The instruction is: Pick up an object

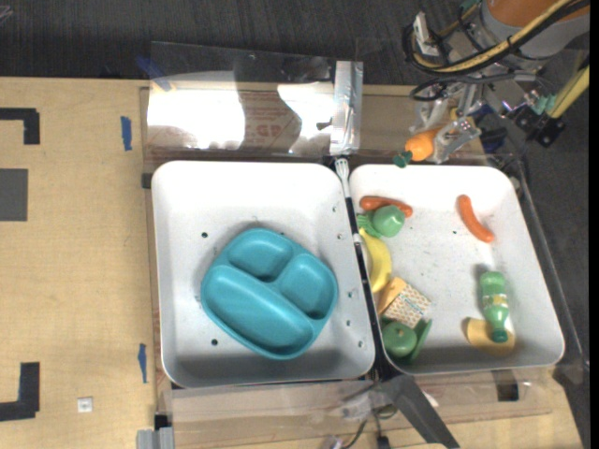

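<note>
My gripper [442,138] hangs over the back rim of the right bin [533,251], under the grey arm with its cables. A small orange carrot [421,145] with a green tip sticks out to the left from between its fingers, lifted off the bin floor. Several toy foods lie in the right bin: an orange sausage [475,218], a green apple [387,221] with an orange piece [384,203] behind it, a banana [378,260], a tan cracker [405,300], a green pepper [401,339] and a green bottle [493,302].
The left bin [187,204] holds a teal divided plate [270,291]. A clear plastic sheet with a silver strip [344,106] stands behind the bins. Brown bench board lies to the left.
</note>
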`<state>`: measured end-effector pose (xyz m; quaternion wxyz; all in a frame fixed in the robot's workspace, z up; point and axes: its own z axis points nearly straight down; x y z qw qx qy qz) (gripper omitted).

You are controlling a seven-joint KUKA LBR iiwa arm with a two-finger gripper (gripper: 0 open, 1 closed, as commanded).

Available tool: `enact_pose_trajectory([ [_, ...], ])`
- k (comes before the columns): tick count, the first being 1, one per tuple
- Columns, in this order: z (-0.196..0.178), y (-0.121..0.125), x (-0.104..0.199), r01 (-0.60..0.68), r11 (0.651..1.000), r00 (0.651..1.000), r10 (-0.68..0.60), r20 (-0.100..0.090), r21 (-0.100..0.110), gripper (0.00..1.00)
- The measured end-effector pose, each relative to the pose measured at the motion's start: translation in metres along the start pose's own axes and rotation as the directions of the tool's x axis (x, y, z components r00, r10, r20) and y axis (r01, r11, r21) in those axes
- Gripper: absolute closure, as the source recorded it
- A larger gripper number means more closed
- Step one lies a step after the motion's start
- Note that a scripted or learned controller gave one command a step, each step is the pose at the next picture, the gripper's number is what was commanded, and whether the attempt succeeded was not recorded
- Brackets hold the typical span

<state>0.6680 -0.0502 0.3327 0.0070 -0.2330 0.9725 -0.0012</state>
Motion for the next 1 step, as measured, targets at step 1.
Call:
enact_pose_trajectory([
  [1, 0.0529, 0.0406, -0.0188, 0.037, 0.999, 0.999, -0.037, -0.010, -0.008, 1.00],
])
